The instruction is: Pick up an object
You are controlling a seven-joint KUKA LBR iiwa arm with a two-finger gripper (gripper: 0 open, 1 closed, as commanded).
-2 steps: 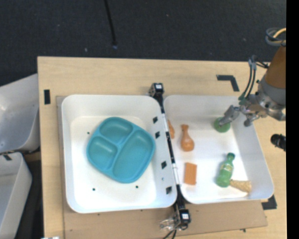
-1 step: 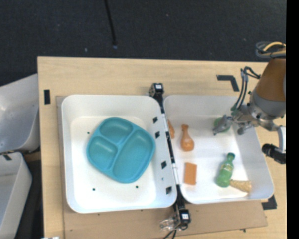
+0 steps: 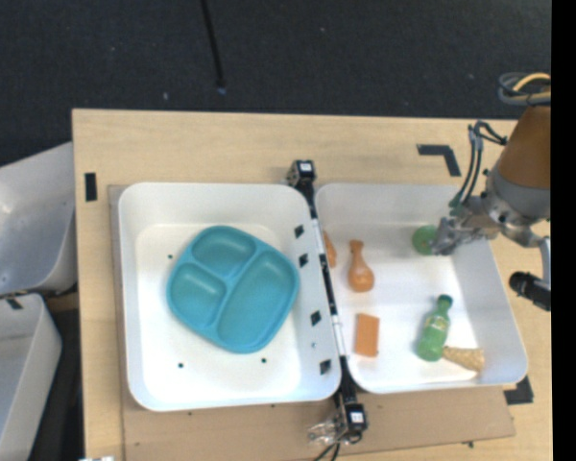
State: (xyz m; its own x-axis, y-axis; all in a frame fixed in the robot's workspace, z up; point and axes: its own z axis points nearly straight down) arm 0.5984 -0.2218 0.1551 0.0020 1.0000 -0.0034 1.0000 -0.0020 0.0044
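The left bin point(image 3: 134, 373) holds a blue divided plate point(image 3: 233, 288), smooth moulded plastic with three shallow compartments, lying flat near the middle; the right bin point(image 3: 403, 377) holds the small things: an orange bottle-shaped toy point(image 3: 360, 267) with a narrow neck and rounded belly, an orange flat block point(image 3: 367, 335) just below it, a green bottle point(image 3: 434, 329) lying tilted, and a tan ridged cone point(image 3: 464, 357) touching the bottle's base; further right, near the bin's upper wall, a round green object point(image 3: 424, 239) sits just beside the gripper point(image 3: 449, 238); whether anything lies between its tips cannot be told from this slant. The green round piece looks the likely target; being round and smooth it may roll, so the tips should straddle its widest part and close squarely before lifting straight up, clear of the bin wall.
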